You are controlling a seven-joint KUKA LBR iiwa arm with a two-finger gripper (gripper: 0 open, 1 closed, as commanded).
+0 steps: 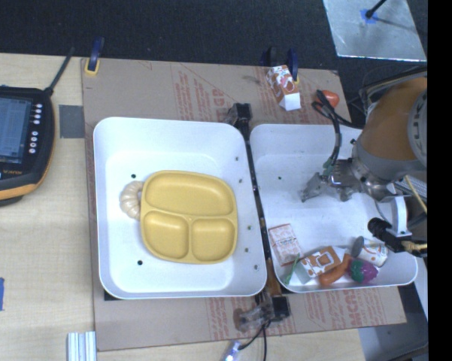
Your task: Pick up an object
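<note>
Over right bin (286, 145) | gripper (316, 189) low above bare floor, apparently parted, nothing between fingers | objects: carton (283, 243), toys (338, 265) clustered at near edge, apart from gripper | tray (188, 215) in left bin | progress: nothing grasped; pick remains.

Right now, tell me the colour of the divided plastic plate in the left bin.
Yellow divided plastic plate, camera view.

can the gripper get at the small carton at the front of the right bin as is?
Probably yes. The gripper hangs over bare floor of the right bin, and the small carton lies front-left of it, top face uncovered. The bin wall beside it may crowd the approach.
</note>
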